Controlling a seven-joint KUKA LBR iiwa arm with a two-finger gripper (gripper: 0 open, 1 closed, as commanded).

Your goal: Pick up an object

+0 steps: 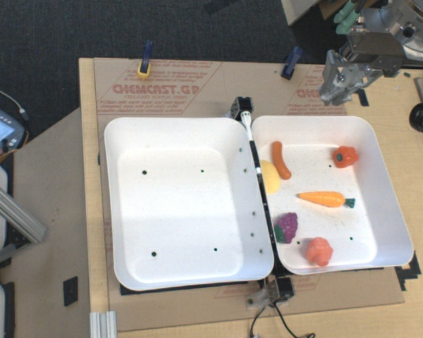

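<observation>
The right bin holds several toy foods: a red-orange tomato, an orange carrot, a reddish sausage, a yellow piece against the left wall, a purple grape bunch and a pink strawberry-like lump. My gripper hangs above the bench just beyond the right bin's far rim, up and slightly left of the tomato. Its fingers point downward with nothing between them, and a small gap shows between the tips.
The left bin lies beside the right one, sharing a black clip at the far joint. Blue clamps stand on the cardboard's far edge. A dark object sits at the right edge.
</observation>
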